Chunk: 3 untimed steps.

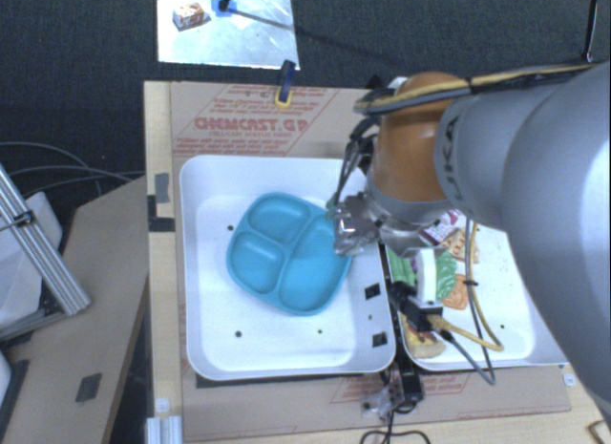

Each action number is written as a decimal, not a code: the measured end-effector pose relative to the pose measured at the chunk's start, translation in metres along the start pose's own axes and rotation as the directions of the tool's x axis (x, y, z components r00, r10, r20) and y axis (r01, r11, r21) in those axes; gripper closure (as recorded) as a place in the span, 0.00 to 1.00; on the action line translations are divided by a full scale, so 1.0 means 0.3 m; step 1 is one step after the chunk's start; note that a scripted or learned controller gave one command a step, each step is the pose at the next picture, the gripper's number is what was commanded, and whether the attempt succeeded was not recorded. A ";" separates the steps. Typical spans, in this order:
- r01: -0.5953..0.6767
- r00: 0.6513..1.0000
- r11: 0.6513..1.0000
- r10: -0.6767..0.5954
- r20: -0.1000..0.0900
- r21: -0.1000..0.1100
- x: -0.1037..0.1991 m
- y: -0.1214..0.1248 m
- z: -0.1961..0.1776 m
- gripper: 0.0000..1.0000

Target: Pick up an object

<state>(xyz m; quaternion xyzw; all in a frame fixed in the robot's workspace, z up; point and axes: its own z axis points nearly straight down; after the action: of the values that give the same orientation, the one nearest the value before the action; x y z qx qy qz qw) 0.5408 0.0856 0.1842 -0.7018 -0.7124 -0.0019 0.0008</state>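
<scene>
Two shallow white plastic bins sit side by side: the left bin point(215, 337) at nine o'clock, the right bin point(516, 323) at three o'clock. One light-blue plastic divided plate point(282, 256), with three compartments, lies in the left bin. Several small packaged items point(449, 275) crowd the right bin, partly hidden by the arm, so their number cannot be told.

Left bin point(205, 270): open floor lies along the front and left of the blue plate point(286, 251); the arm point(449, 156) overhangs its right wall; right bin point(520, 327): clutter point(444, 275) fills the left part, floor at far right is open.
</scene>
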 end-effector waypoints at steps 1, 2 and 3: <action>-0.006 1.000 1.000 0.006 -0.001 -0.019 0.135 0.140 -0.746 1.00; -0.004 1.000 1.000 0.004 0.003 0.009 0.404 0.150 -0.362 1.00; -0.013 1.000 1.000 0.013 0.006 0.002 0.371 0.399 0.090 1.00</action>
<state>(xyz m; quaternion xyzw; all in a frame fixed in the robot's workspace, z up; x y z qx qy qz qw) 0.6589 0.1986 0.1578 -0.7064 -0.7078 0.0010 -0.0004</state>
